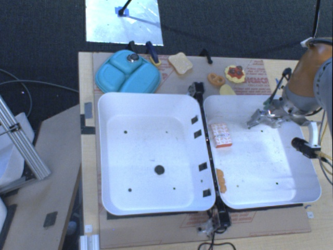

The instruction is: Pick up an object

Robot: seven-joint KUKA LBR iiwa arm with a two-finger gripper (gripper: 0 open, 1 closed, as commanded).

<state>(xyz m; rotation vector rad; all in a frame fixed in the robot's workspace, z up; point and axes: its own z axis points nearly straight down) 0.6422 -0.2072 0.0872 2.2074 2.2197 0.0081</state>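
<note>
Small box (pixel 221 135) near the right bin's (pixel 260 191) left wall, probably light and stiff, best pinched across its narrow sides; gripper (pixel 258 119) splayed, empty

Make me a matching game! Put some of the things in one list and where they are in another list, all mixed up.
Things:
1. red-and-white box
2. blue lidded container
3. toast slice
4. small dark disc

Places:
A. in the left bin
B. behind the left bin, far left
C. in the right bin
D. on the bench behind the bins, beside the blue container

Pairs: 1-C, 2-B, 3-D, 4-A
</note>
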